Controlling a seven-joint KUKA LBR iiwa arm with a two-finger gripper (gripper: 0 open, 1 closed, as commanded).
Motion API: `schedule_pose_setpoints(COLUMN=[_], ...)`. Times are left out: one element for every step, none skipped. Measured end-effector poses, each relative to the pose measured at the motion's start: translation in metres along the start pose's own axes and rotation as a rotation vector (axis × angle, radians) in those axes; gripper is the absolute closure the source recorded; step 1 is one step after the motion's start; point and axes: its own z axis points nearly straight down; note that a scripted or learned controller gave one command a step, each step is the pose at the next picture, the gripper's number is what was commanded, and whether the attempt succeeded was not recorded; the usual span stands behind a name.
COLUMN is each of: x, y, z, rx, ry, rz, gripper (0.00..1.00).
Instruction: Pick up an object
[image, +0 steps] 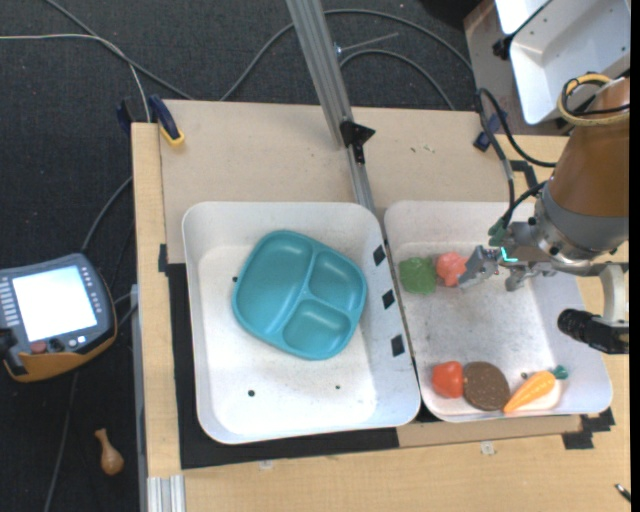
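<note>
Gripper (478, 268) sits low in right bin (500, 330), jaw state: cannot tell. Pink object (451, 266) touches its tip at 9 o'clock, green object (418, 275) just beyond. Tomato (448, 378), brown disc (485, 385), carrot (531, 391) near bin's 6 o'clock edge. Teal tray (300, 294) in left bin (220, 330).

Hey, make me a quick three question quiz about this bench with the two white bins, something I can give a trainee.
1. True or false: the teal divided plate lies in the right bin.
2. Which item lies nearest the gripper? A) pink item B) carrot C) brown disc
3. Fill in: the red item sits directly beside the brown ____.

Key
1. False; it lies in the left bin.
2. A, next to the green item.
3. disc
</note>
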Motion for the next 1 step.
schedule_pose_setpoints(x=[0.0], y=[0.0006], z=[-0.0009], rx=[-0.002], ry=[0.0], rz=[0.0], gripper=[0.0])
